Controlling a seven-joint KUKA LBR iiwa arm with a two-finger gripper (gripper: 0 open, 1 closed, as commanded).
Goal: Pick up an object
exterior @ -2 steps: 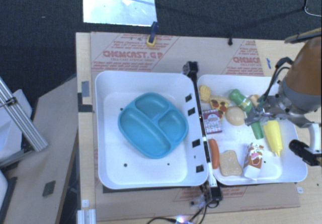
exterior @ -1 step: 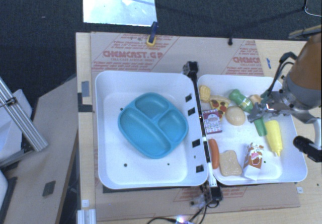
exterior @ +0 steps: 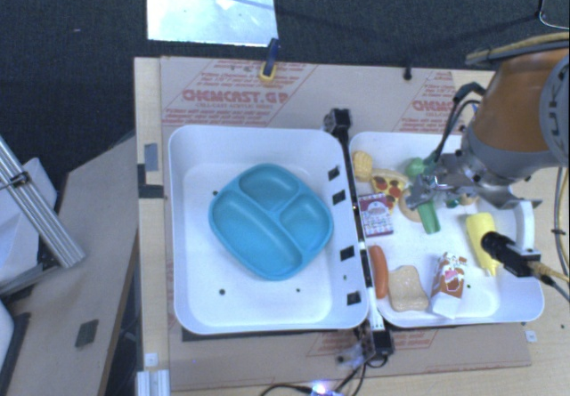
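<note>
My gripper [exterior: 427, 193] hangs low over the middle of the right bin [exterior: 525, 301], with the grey and orange arm coming in from the right. A green stick-shaped toy [exterior: 429, 218] lies directly under it, and a round green piece [exterior: 415, 168] sits just behind it. A pizza slice [exterior: 388, 182] lies to the gripper's left. Whether the green toy is gripped cannot be made out.
The right bin also holds a red-and-white box [exterior: 376, 214], a sausage [exterior: 380, 270], a bread slice [exterior: 408, 288], a small carton [exterior: 449, 279], a yellow toy [exterior: 479, 230] and a pale yellow piece [exterior: 362, 164]. In the left bin [exterior: 191, 296] lies a blue divided plate [exterior: 270, 220].
</note>
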